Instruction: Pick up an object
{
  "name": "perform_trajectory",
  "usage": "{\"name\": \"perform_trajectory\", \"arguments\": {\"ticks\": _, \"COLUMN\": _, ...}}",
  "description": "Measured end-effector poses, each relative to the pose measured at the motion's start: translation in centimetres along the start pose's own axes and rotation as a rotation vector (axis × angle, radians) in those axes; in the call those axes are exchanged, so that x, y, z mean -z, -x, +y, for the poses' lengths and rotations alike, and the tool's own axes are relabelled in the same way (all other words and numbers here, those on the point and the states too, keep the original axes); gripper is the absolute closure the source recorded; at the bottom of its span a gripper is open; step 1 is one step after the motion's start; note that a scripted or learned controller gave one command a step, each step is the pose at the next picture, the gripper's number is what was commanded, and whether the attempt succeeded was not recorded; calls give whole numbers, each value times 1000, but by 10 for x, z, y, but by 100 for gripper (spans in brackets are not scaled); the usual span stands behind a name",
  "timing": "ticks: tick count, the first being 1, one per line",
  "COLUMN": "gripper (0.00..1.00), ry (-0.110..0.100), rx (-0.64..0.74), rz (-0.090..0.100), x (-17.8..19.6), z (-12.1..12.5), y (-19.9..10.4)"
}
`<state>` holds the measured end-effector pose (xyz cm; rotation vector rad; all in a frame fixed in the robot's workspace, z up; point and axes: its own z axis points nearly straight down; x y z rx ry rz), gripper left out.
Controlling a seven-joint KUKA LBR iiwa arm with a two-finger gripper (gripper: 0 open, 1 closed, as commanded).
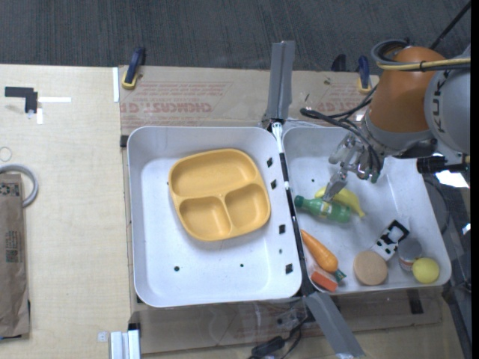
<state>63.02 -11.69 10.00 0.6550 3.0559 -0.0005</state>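
My gripper (pixel 343 179) hangs low over the right bin (pixel 430 200), below the orange wrist band. Its tip is just above a yellow banana (pixel 350 202), which lies against a green bottle (pixel 323 209) on its side. Nothing is visibly lifted. Closer to the bin's front edge lie an orange carrot (pixel 320 251), a small red piece (pixel 323 280), a tan round object (pixel 370 268), a yellow ball (pixel 425 270), a small can (pixel 406 253) and a black-and-white object (pixel 391 237).
The left bin (pixel 150 260) holds a yellow divided plate (pixel 219 193). A grey divider post (pixel 281 81) rises between the bins at the back. The arm and its cables cover the right bin's far right corner. A brown paper bag (pixel 11 253) lies at the far left of the bench.
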Motion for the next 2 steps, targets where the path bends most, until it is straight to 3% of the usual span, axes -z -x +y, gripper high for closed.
{"name": "perform_trajectory", "arguments": {"ticks": 1, "gripper": 0, "ry": 0, "rx": 329, "rz": 10, "x": 49, "z": -60, "y": 0}}
{"name": "perform_trajectory", "arguments": {"ticks": 2, "gripper": 0, "ry": 3, "rx": 525, "rz": 13, "x": -7, "z": -6, "y": 5}}
